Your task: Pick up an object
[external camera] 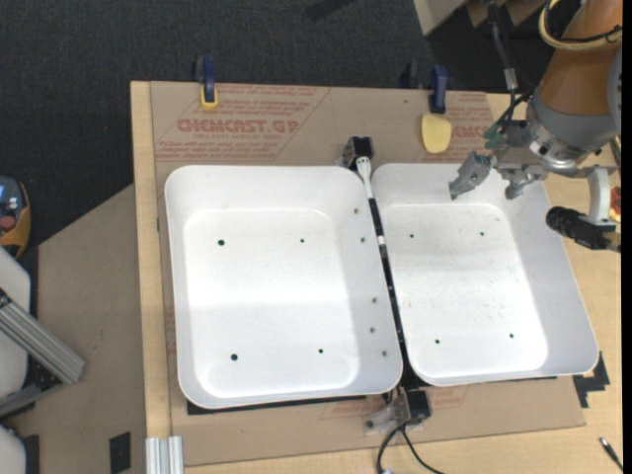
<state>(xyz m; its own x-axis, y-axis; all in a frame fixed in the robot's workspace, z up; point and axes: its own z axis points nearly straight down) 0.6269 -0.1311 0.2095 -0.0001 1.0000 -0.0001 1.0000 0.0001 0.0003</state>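
From my console I see the gripper point(491, 178) hanging over the far right corner of the right bin point(553, 354), its two grey fingers point(468, 179) spread apart with nothing between them. Just above it sits the arm's grey wrist and the orange band point(583, 72), reaching in from the right. Close by, beyond the bin's far rim, a small pale yellow object point(435, 132) lies on the brown board point(252, 126), just below a blue clamp point(437, 87); it is near the gripper but not touching it. The left bin point(188, 265) lies beside the right one, the two meeting along a dark strip point(380, 255). A second blue clamp point(206, 75) grips the board's far edge at the left.
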